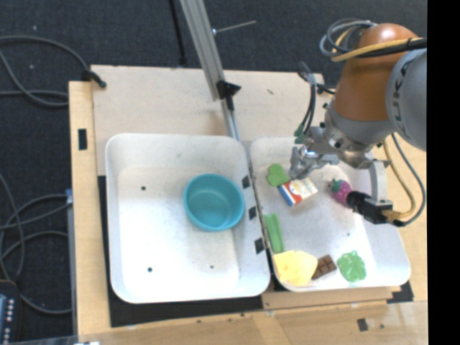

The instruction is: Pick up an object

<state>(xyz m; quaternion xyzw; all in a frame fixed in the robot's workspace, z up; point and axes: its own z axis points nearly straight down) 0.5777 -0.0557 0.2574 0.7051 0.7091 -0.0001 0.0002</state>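
My gripper hangs over the back of the right bin, its tips just above a small red, white and blue carton. A round green piece lies just left of the tips. A purple toy sits to the right of the carton. Along the bin's left wall lies a long green piece. At the bin's front are a yellow wedge, a brown chocolate bar and a green leafy toy. Nothing shows between the fingers.
A teal bowl stands in the left bin, near its middle. A slanted metal post rises behind the bins. A black fitting on the arm's side hangs over the right bin. Cables lie on the dark floor at left.
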